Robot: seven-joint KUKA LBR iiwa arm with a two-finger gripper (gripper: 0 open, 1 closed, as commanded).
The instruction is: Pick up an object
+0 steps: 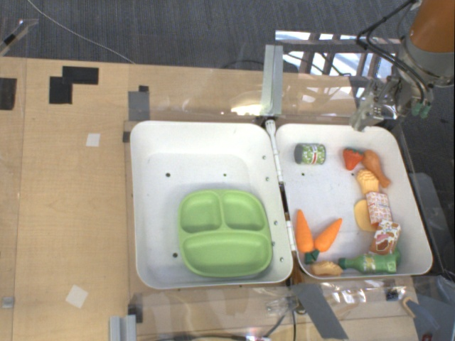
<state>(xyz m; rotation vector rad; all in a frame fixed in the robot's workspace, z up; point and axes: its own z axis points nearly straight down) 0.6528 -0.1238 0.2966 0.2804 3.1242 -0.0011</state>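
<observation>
Dark grey carpet at the top, a thin cable trailing across it. Below that, pale wooden bench (64, 212) with black marks near its upper left corner. Two shallow white bins side by side on it: left bin (153, 155), right bin (323, 183), edges touching along a central divider.

In the left bin, toward the lower middle, a green divided plate (225, 233) with three compartments, lying flat.

Grey arm with orange band (432, 20) reaching in at the upper right, above the far corner of the right bin. Claw (377, 109) hanging just past the bin's upper rim, over the bench rather than over the toys; nothing seen between its tips, whether spread or pressed together cannot be told at this size and blur.

In the right bin, all resting on the floor, well apart from the claw:
- green bottle (370, 263) lying on its side along the lower edge;
- red and white packet (382, 226) at the right, above the bottle;
- two orange carrots (316, 234) angled together at the lower left;
- yellow-orange pieces (367, 183) in a column near the right wall;
- red-orange piece (353, 158) at the top of that column;
- small green can (310, 154) on its side, alone near the upper left;
- small tan piece (324, 267) beside the bottle's neck.
</observation>
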